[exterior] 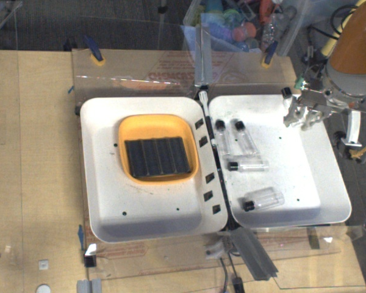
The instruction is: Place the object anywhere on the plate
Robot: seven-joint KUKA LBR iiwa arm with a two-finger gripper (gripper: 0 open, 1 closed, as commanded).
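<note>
Several clear vials with black caps lie in the right bin (329, 188): two slanted side by side (244, 137), one lying across (247, 163), and a wider one (262, 198) near the front. The orange plate (157, 124) sits in the left bin (104, 200) with a dark ridged insert (157, 157) on it. My gripper (301, 118) hangs over the right bin's far right corner, well apart from the vials, open with nothing between its fingers.
A raised divider with black tabs (208, 163) runs between the two bins. Behind the bins stand a clear screen and a box of coloured toys (244, 11). Cables and a clamp (348, 133) sit at the right edge beside the arm.
</note>
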